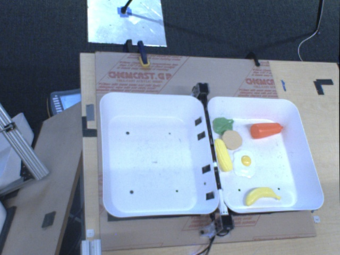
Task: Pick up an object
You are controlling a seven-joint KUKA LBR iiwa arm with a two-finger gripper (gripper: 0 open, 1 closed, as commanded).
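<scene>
carrot [265,129], banana [261,196], egg [245,162] lie in right bin [289,166]

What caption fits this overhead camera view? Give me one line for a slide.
Two white bins side by side: the right bin holds a carrot, banana, corn cob, fried egg, cookie and green leaf.

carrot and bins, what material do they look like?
Carrot: likely moulded plastic toy; uniform orange, smooth, slight sheen. Bins, left and right: probably thin formed plastic; plain white, rounded corners, semi-matte. Can't confirm from look alone.
</scene>
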